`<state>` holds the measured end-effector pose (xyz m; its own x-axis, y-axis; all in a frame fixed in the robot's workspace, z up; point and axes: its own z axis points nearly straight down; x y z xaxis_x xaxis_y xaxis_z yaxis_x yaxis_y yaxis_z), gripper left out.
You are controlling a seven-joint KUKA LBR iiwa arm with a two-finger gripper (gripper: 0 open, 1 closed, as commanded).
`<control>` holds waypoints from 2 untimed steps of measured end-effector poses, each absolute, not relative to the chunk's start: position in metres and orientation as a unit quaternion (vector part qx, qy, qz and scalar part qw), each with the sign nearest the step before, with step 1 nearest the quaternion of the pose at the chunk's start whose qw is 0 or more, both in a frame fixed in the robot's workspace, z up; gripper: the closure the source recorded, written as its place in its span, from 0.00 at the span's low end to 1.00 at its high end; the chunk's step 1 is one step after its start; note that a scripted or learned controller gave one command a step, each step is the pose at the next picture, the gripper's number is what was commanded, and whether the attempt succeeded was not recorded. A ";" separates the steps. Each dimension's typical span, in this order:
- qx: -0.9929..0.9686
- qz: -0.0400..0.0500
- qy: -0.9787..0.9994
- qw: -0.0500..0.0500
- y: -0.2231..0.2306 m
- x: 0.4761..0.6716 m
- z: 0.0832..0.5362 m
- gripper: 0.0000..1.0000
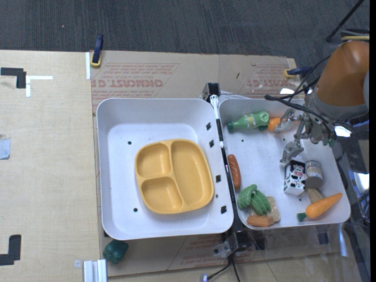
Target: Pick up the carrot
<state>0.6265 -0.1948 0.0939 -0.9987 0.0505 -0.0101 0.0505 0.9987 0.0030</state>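
The carrot, orange with a green stub at its left end, lies slanted in the front right corner of the right bin. My gripper hovers over the back middle of that bin, well behind the carrot, with the orange-banded arm behind it. Its fingers stand open with nothing between them. A black-and-white carton and a small can lie between the gripper and the carrot.
The right bin also holds a green bottle, a sausage, green vegetables and an orange piece. A yellow divided plate sits in the left bin. A green item lies on the bench.
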 end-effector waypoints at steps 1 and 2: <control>0.115 0.004 0.993 -0.020 -0.219 0.650 0.090 0.00; 0.092 0.000 0.996 0.003 -0.222 0.568 0.184 0.00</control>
